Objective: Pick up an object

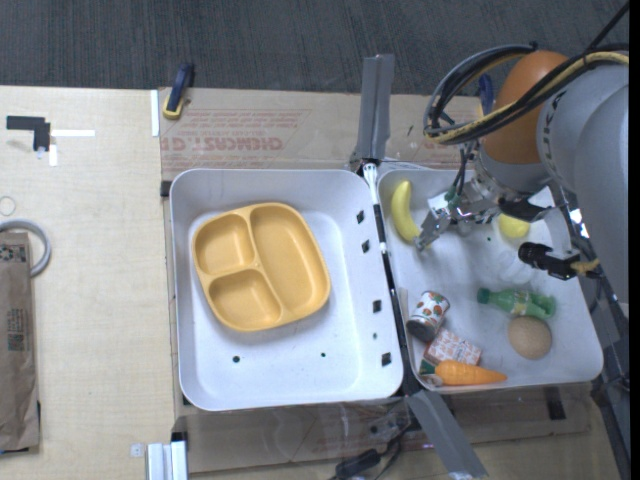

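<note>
Currently the gripper point(432, 230) hangs low over the upper part of the right bin point(575, 368), at about 12 o'clock within it, arm coming in from 3 o'clock. Jaws: a metal finger shows, angled down-left, but whether they stand wide or narrow I cannot tell. Nothing seen between them.

Nearest candidate: banana point(402, 211), lying just at 9 o'clock of the gripper, close against the bin's left wall. A second yellow piece point(513, 227) sits at 3 o'clock of the gripper, partly under the wrist.

Others, well apart toward 6 o'clock: small can point(429, 312), patterned packet point(452, 349), carrot point(470, 373) by the lower rim, green bottle point(516, 300), brownish round item point(530, 337).

Left bin point(290, 378) holds a yellow divided tray point(260, 265).

Risks, as judgement:
- Banana hugs the wall; a finger could land on the rim or the divider instead of beside the fruit.
- Curved, smooth skin: an off-centre close may squirt it sideways.
- Descent between the two yellow items may close on bare floor.
- Hoses and wrist bulk hide the area beneath; contact there is hard to check.
</note>
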Controlling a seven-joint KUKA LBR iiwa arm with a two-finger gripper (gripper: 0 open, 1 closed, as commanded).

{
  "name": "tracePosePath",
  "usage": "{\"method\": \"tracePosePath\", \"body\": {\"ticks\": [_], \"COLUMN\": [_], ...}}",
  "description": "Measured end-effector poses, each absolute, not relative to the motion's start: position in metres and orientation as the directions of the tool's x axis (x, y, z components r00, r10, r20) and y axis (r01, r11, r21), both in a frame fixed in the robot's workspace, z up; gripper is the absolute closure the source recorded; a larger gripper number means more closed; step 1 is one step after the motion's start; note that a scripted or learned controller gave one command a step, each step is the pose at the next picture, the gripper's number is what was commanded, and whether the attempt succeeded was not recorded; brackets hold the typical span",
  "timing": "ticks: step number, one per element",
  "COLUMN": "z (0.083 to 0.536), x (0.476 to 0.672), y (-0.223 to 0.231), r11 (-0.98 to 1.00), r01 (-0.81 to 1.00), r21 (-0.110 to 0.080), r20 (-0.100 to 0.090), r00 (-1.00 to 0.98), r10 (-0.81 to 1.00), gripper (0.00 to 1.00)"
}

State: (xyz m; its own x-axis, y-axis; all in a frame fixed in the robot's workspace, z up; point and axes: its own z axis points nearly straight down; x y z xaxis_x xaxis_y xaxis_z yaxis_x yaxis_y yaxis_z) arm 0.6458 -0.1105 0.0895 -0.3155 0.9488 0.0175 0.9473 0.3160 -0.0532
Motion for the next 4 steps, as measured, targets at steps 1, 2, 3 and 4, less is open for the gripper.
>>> {"method": "tracePosePath", "body": {"ticks": [1,2,3,4], "z": [0.089,0.087,0.097,0.160], "x": [0.651,0.651,0.652,0.659], "y": [-0.103,-0.108,-0.111,-0.165], "r11": [0.042,-0.300,-0.304,-0.104], "r01": [0.998,0.953,0.952,0.995], "r21": [-0.039,-0.038,-0.030,0.002], "r20": [0.010,-0.004,-0.010,-0.003], "r00": [-0.042,0.300,0.304,0.104], "r10": [0.999,0.954,0.953,0.995], "gripper": [0.00,0.00,1.00,1.00]}}
